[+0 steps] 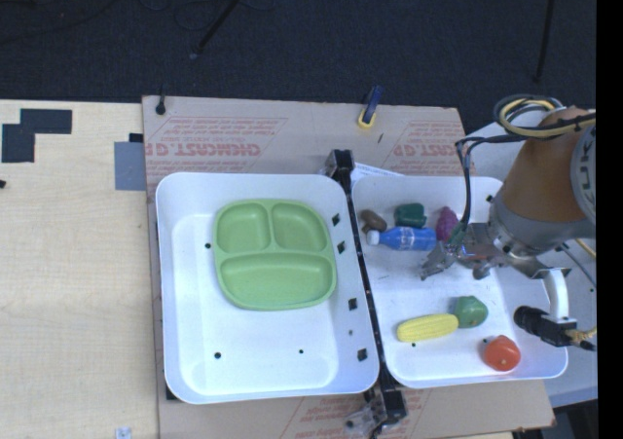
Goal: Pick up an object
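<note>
White plastic, smooth and shallow with rounded corners, makes up the right bin [428,369], and I take that bin as my landmark for everything else. Inside it lie the candidates for picking: a yellow corn cob [426,328] with a bumpy look near the bin's front, a green rounded piece [471,310] just beside the corn on the arm's side, and a glossy red-orange tomato-like ball [501,353] at the bin's front corner nearest the arm. Toward the bin's back sit a blue bottle [409,238] lying on its side, a dark green block [410,214] behind it, a purple lump [446,223] and a small brown piece [373,221] by the dividing wall.

Grey metal, the gripper [458,260] hangs low over the middle of the right bin, just past the bottle's end, well apart from the corn and the tomato. Its fingers [433,268] look spread, with nothing between them.

So, as I judge it, the pick is not yet made: no object is lifted, all rest on the bin floor. What is left is closing on one thing and raising it.

Beside the right bin, across the black hinge, the left bin [185,349] carries a matte light-green divided tray [274,254].
</note>
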Action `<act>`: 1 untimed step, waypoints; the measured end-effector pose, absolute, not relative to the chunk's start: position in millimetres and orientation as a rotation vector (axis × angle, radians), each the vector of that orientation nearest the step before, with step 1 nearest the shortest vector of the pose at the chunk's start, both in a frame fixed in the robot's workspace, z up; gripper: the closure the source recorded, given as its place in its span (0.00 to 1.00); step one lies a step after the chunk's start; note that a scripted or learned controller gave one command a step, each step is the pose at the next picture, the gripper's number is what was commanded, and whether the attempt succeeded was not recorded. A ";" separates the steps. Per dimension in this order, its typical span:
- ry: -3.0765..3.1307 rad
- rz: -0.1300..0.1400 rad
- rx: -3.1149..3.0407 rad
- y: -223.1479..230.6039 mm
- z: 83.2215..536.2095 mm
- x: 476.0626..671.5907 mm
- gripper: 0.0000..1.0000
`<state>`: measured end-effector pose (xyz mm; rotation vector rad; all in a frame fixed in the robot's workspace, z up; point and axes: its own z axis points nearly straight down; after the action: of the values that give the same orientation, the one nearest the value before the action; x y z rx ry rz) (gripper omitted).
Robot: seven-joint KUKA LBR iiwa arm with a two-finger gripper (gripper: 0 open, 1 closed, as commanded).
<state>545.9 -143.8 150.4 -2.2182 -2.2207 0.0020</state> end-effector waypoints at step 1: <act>-2.222 0.000 -2.219 -142.7 100.2 545.0 0.00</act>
<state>545.0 -142.7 100.2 -2.2195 -2.2221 -0.0004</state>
